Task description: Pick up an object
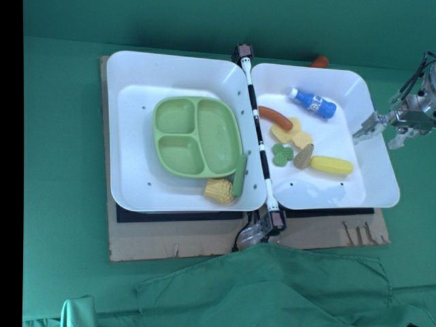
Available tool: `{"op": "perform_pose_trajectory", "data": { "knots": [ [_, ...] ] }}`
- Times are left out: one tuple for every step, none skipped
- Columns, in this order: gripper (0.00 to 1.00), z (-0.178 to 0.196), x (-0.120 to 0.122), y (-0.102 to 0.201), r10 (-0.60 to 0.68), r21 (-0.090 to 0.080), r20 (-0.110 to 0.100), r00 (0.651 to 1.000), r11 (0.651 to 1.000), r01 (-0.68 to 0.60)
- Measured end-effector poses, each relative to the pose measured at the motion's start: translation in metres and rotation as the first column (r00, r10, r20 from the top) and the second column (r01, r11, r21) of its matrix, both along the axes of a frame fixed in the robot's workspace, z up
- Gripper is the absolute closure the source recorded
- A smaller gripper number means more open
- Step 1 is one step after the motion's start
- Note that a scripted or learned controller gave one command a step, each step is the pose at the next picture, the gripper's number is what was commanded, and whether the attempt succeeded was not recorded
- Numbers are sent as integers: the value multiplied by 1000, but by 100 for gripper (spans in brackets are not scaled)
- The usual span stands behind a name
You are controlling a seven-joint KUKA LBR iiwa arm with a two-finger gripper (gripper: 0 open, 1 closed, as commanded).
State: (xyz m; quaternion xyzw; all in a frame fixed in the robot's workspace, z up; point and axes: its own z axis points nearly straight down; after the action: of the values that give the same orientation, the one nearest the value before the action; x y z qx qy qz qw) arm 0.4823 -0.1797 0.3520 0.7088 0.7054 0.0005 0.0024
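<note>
2 glossy white bins sit side by side. The left bin (129, 114) holds a smooth green plate (197, 137) with 3 compartments; a knobbly yellow corn piece (219, 191) lies at its lower edge. In the right bin (381, 176) are a blue bottle (313, 103), a red sausage (274, 115), flat yellow slices (293, 135), a green leafy piece (281, 154) and a long yellow corn cob (332, 165). The gripper (381, 133) hangs at this bin's right rim, fingers apparently spread and holding nothing, though they are small.
</note>
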Motion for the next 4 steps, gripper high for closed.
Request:
{"op": "perform_pose_trajectory", "data": {
  "knots": [
    [0,-90,35,40,5,4,-8,1000,1000,-5],
    [0,-156,102,-3,1,-3,4,1000,1000,-1],
    [0,-169,186,-8,9,0,-9,1000,1000,-9],
    [0,-165,124,43,3,-2,8,1000,1000,-3]
  ]
}}
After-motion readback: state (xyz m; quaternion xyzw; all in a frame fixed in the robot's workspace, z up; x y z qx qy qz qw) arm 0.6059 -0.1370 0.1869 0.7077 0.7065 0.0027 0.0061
